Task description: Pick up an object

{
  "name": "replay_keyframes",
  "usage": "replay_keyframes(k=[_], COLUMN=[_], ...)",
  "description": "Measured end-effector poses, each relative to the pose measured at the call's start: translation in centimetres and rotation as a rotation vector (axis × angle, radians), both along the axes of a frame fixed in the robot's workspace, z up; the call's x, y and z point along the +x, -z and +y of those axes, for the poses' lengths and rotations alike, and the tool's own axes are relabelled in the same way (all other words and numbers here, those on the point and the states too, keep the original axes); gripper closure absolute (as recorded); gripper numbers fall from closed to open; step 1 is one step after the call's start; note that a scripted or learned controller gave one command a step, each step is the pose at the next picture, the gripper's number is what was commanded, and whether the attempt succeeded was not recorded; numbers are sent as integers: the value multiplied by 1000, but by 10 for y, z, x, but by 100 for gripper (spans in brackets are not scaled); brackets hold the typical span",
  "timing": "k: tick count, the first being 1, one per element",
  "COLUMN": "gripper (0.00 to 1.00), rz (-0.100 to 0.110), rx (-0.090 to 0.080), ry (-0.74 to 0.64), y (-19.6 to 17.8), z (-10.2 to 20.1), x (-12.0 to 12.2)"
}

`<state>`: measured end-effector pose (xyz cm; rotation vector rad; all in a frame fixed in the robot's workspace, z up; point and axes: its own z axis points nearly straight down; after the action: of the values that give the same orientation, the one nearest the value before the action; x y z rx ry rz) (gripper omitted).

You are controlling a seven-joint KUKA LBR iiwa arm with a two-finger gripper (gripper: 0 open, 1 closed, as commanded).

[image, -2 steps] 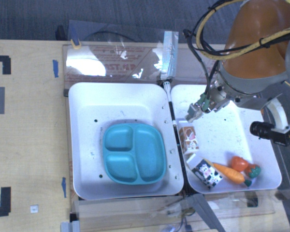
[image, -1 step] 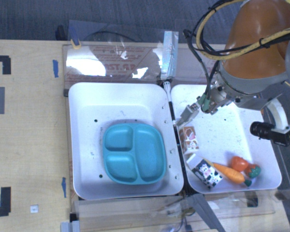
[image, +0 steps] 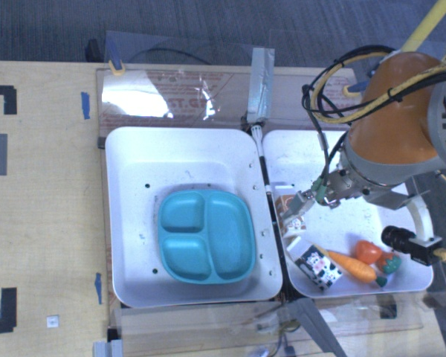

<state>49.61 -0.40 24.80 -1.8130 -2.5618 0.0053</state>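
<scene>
Wooden bench [image: 37, 222] holds two white bins side by side; the left bin [image: 126, 162] has a blue plate [image: 206, 234] with three parts in it; the right bin [image: 297, 151] has a toy carrot [image: 351, 265], a red toy tomato [image: 368, 251] and a small black-and-white cow block [image: 321, 267] near its front; the gripper [image: 296, 210] is low over the right bin's left side, by a small clear packet [image: 288, 207]; I cannot tell if it is open.
</scene>
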Motion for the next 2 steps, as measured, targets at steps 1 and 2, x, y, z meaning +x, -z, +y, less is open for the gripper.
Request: replay_keyframes(k=[1,2], gripper=[0,0], rz=[2,-16], rx=[1,0], ry=[23,-151], y=[66,-71], z=[-11,-27], x=[46,55])
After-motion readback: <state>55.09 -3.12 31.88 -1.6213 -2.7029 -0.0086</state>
